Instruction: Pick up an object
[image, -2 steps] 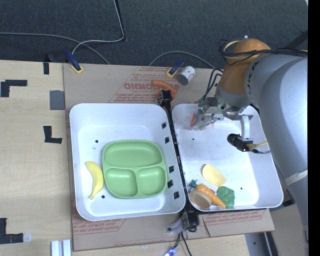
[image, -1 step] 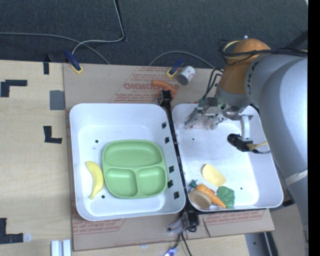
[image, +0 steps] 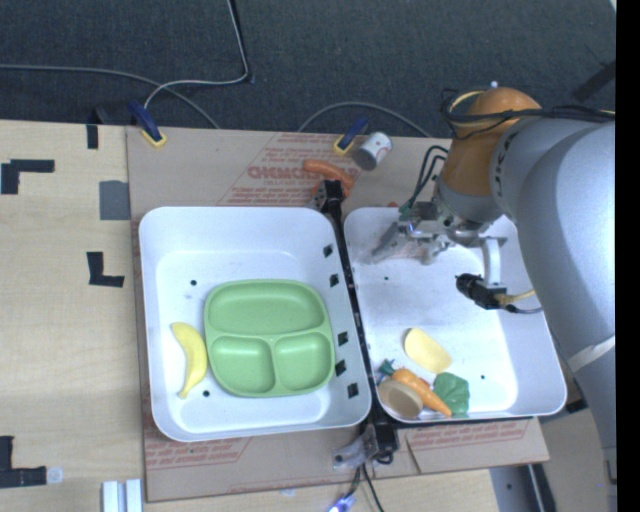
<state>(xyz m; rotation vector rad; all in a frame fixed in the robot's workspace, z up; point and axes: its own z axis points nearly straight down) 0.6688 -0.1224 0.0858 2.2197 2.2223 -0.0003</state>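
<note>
**benchguy:** So the gripper (image: 392, 240) sits at about 11 o'clock in the right bin (image: 520, 350), low over bare floor. Can't tell how its pincer is set, it's just a blur. Nothing's gripped that I can see.

**toteQ:** The pickable stuff is bunched at 7 o'clock in that bin, probably slid into the corner. The carrot (image: 420, 388) is my guess for a target: long axis runs 10 to 4, tip toward 4, lying across a tan cup (image: 402, 401), with a green piece (image: 455, 392) touching and a yellow slice (image: 427, 351) just beside it.

**benchguy:** Left bin (image: 165, 300) has a green tray (image: 270, 335) and a banana (image: 189, 357), well apart from the arm.
</note>
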